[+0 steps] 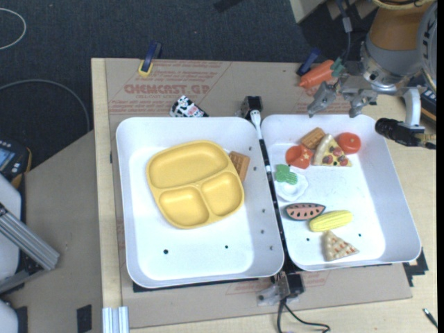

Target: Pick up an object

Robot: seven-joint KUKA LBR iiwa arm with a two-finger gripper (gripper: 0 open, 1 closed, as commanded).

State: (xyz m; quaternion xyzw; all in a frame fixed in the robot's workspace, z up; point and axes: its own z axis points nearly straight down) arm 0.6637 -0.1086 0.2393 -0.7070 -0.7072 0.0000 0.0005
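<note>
Nothing is lifted yet: the grey 2-finger gripper (341,103) hangs with its fingers (320,105) spread and nothing between them, above the far rim of the right shallow white plastic bin (388,186). The picking is all left to do. Just below the fingers lie candidates: a round red plastic toy tomato (349,142), a toy pizza wedge (331,155) and a brown toy cracker (313,138). Well beyond the fingers' left, the cardboard sheet (166,85) reads "CHEMCAST GP", as far as legible.
</note>
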